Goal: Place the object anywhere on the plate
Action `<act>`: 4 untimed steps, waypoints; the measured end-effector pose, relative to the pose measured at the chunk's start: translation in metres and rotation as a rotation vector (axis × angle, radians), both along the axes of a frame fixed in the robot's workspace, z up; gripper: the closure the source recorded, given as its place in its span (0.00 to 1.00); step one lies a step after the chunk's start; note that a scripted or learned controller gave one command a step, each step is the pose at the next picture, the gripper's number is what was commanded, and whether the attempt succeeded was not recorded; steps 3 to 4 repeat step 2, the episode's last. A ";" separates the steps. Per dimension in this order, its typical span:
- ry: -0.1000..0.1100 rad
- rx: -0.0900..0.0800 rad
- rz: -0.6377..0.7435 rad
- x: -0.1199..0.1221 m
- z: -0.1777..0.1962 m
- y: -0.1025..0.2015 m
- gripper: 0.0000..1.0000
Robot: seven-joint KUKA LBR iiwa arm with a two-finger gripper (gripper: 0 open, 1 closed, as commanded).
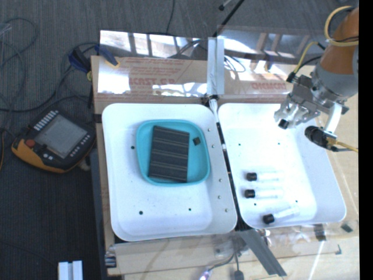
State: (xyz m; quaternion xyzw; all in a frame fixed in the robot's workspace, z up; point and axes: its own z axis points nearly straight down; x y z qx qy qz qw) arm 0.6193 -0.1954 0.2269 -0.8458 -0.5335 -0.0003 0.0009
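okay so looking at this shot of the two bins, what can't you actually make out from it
- Gripper, camera view: too small and blurred to tell how its fingers stand or whether anything sits between them.
- Three clear tubes with black caps in the right bin: their see-through bodies fade into the white floor, so their full outlines are unclear.
- Small dark piece on the teal plate beside the dark ridged block: too small to identify.
- Arm: cut off by the top right corner.
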 end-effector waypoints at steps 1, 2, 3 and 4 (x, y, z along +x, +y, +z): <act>0.000 0.000 0.000 0.000 0.000 0.000 0.00; -0.002 -0.004 0.027 0.027 0.095 -0.017 0.00; -0.002 -0.004 0.027 0.027 0.095 -0.017 0.00; -0.002 -0.004 0.027 0.027 0.095 -0.017 0.00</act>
